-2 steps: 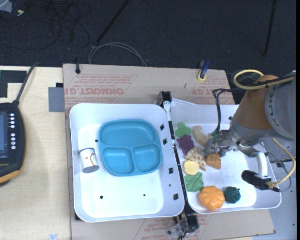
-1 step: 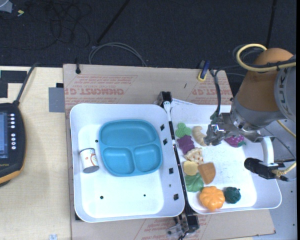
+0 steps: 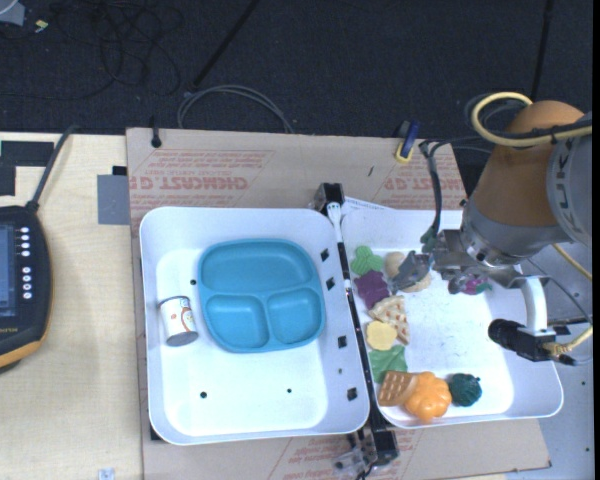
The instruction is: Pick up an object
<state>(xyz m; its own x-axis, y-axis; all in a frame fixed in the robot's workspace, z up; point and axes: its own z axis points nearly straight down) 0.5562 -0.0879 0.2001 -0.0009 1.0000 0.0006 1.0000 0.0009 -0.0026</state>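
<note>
The table holds two white bins. The left bin has a blue tray and a small can; its label is too small to read. The right bin holds toy food bunched on its left side, so the arm reaches there. The claw hangs over the purple toy. I cannot tell its state.

Grey arm reaching from right, hand low, pointing left
</note>
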